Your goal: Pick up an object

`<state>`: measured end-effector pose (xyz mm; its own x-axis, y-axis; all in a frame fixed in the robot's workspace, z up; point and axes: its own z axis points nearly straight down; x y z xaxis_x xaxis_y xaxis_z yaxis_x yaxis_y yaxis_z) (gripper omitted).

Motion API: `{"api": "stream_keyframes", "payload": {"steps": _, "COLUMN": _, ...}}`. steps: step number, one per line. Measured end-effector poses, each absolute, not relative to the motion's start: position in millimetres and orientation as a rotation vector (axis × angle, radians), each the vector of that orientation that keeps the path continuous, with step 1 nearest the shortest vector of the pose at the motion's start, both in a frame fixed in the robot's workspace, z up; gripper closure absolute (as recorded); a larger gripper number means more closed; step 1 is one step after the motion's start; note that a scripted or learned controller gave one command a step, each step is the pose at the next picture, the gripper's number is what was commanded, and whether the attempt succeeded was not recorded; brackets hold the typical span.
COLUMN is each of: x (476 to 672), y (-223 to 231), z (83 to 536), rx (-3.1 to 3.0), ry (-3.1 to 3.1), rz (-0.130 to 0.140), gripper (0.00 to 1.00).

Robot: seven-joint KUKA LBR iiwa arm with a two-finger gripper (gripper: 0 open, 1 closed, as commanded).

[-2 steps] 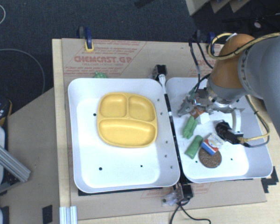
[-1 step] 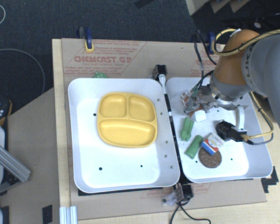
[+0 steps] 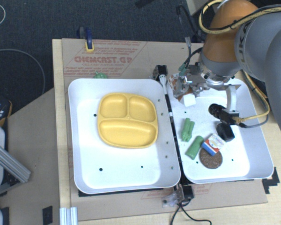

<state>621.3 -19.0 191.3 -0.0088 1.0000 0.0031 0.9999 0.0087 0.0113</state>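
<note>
The arm's tool hangs over the far left corner of the right bin. I cannot tell if it is apart or together. A small white block sits just beside it. Toward the near edge lie a green ribbed piece, a green rod and a brown disc. The left bin holds a yellow divided plate.

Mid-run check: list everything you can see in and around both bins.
divided plate: one, yellow, middle of left bin
green pieces: two, green, left part of right bin
disc: one, brown, near side of right bin
small packet: one, red-white-blue, at the disc's far edge
clamp: one, blue and yellow, board's far edge
arm: one, grey with orange band, from the right
tool: one, grey, over right bin's far left corner
</note>
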Motion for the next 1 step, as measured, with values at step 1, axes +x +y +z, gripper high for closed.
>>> {"api": "stream_keyframes", "payload": {"steps": 1, "x": 593.6, "y": 34.6, "z": 252.2, "rx": 2.211, "ry": 2.227, "rz": 0.011, "gripper": 1.0}}
